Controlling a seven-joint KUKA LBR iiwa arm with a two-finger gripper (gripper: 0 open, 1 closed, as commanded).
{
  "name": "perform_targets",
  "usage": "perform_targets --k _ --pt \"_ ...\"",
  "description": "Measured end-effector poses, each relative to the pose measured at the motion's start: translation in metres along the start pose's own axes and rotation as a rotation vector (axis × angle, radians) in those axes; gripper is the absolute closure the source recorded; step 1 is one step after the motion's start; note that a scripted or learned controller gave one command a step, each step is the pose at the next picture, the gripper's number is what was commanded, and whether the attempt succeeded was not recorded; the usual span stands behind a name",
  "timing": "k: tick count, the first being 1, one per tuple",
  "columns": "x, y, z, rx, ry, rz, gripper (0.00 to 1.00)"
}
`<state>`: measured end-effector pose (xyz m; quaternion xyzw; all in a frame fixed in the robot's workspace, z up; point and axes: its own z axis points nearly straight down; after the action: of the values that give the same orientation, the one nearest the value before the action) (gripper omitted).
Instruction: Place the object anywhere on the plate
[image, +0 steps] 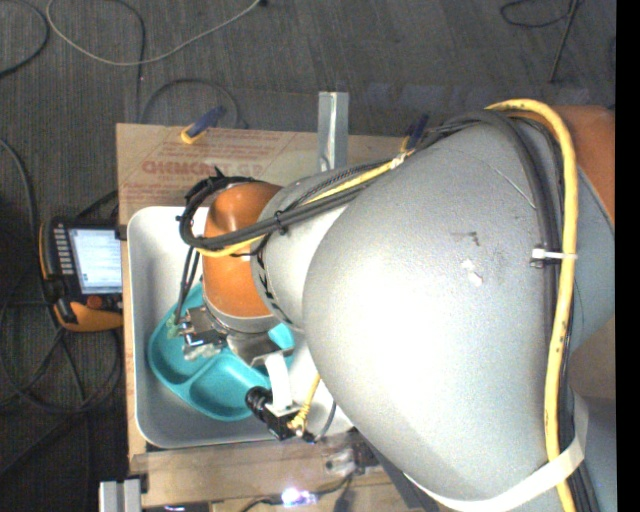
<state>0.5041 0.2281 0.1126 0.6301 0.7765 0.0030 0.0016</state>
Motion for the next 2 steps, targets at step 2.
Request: perform_targets --k 2 --pt "0.006 0.001 0.017 -0.019 0.006 0.614 1.0"
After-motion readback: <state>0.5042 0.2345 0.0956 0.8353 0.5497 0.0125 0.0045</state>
